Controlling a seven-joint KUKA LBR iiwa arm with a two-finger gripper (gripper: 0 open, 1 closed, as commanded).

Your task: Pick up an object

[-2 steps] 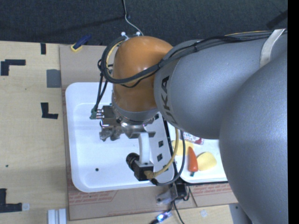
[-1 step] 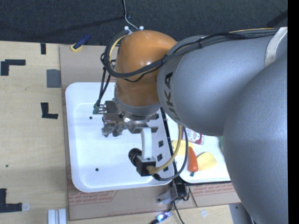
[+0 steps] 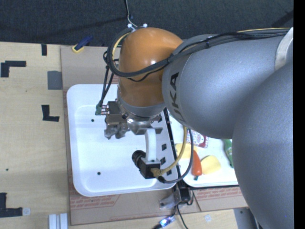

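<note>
Plywood bench [image 3: 28, 142] carries black tape marks and two shallow white bins side by side, under a dark backdrop. Left bin [image 3: 86, 128]: floor shows bare white apart from two small dark dots. Right bin [image 3: 214, 180]: largely hidden by the arm; visible contents are an orange carrot-shaped object [image 3: 197, 164], a yellow object [image 3: 211, 165], a red-and-white packet [image 3: 200, 140] and a green item [image 3: 228, 151] at the arm's edge. Grey arm [image 3: 238, 89] with orange band [image 3: 143, 56] reaches over the left bin. Gripper [image 3: 114, 130] hangs above that bin's floor; finger spacing cannot be told, apparently nothing between them.
</note>
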